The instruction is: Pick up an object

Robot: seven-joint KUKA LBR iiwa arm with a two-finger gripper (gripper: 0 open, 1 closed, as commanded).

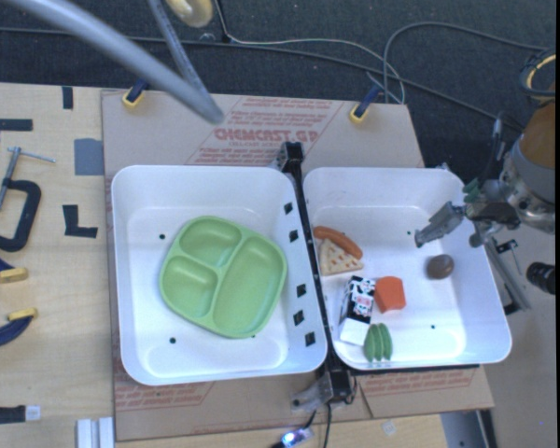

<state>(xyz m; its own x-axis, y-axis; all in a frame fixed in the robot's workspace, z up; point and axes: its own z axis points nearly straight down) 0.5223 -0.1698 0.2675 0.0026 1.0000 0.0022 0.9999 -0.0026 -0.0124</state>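
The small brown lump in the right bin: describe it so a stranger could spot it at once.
Start at the right bin of the two white ones. Along its right wall, just below the arm's pincer, lies the small brown lump, apart from the cluster of toy food near the divider. It is the only dull brown, rounded piece; its nearest neighbour, the orange block, is bright and squarish.

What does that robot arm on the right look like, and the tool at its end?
The arm is grey metal with an orange band above the wrist. Its tool is a dark grey, angular piece reaching over the right bin, with small greenish parts at its base. Finer markings are too blurred to read.
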